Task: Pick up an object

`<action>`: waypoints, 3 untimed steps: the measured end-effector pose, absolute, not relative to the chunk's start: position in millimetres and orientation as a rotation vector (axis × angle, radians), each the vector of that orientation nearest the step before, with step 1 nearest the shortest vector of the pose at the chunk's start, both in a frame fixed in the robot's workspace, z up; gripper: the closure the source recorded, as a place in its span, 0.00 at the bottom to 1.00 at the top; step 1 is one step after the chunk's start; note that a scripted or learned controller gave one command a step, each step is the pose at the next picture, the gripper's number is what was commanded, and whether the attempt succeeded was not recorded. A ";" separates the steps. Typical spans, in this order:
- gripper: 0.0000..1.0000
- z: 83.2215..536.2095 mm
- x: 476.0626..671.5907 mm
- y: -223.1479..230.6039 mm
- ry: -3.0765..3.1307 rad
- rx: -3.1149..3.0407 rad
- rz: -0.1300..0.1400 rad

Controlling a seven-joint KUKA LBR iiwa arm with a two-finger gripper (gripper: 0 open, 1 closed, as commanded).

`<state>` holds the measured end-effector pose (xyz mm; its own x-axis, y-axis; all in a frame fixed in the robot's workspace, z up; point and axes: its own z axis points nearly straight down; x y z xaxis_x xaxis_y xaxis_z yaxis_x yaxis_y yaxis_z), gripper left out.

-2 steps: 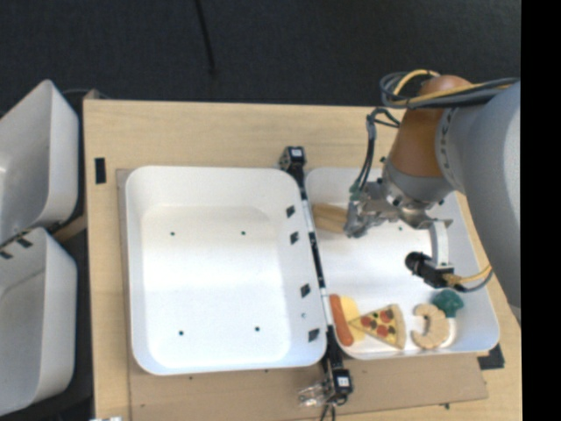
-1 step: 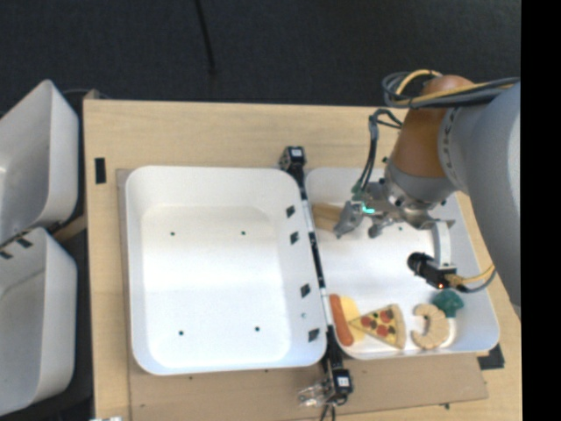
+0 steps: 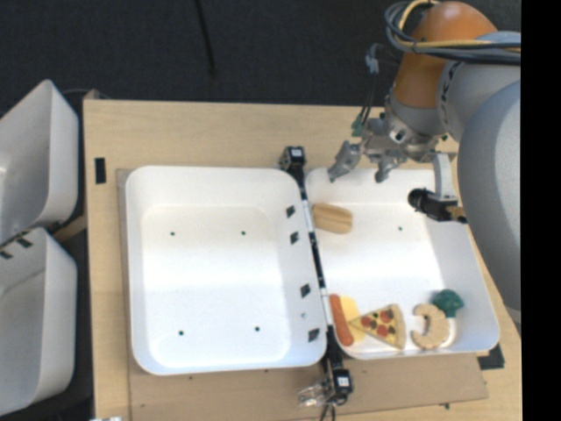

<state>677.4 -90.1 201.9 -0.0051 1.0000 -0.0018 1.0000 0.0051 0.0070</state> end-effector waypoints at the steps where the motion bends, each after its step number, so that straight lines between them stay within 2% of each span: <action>1: 0.00 197.1 540.5 -42.6 2.230 2.229 -0.013; 2: 0.00 228.7 646.8 10.5 2.227 2.209 0.005; 3: 0.00 448.6 593.4 130.6 2.232 2.203 0.019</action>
<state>593.4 130.6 448.6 -0.0131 0.9999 0.0043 0.9998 0.0130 0.0126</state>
